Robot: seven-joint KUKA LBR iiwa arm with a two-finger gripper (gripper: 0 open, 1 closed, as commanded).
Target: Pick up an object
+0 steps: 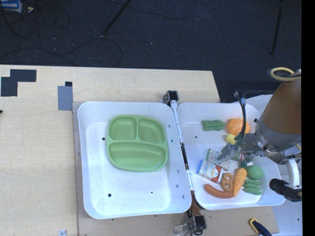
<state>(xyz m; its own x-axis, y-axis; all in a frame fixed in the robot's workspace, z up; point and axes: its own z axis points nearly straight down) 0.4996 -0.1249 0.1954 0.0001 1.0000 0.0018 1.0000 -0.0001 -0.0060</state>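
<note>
The right white bin (197,113) holds several toy foods. Among them are a green pickle (212,125), an orange (234,126), a small carton (210,170), a patterned packet (213,157), a pretzel (226,181), a carrot (239,179), a red sausage (217,192) and green pieces (253,179). My gripper (230,151) hangs low over the middle of this bin. It sits just right of the patterned packet and below the orange. The arm's grey body (283,117) covers the bin's right side.
The left white bin (93,181) holds a green divided plate (137,142). A ridge with clips (180,141) separates the two bins. The wooden bench (34,156) stretches to the left, with dark floor and cables behind.
</note>
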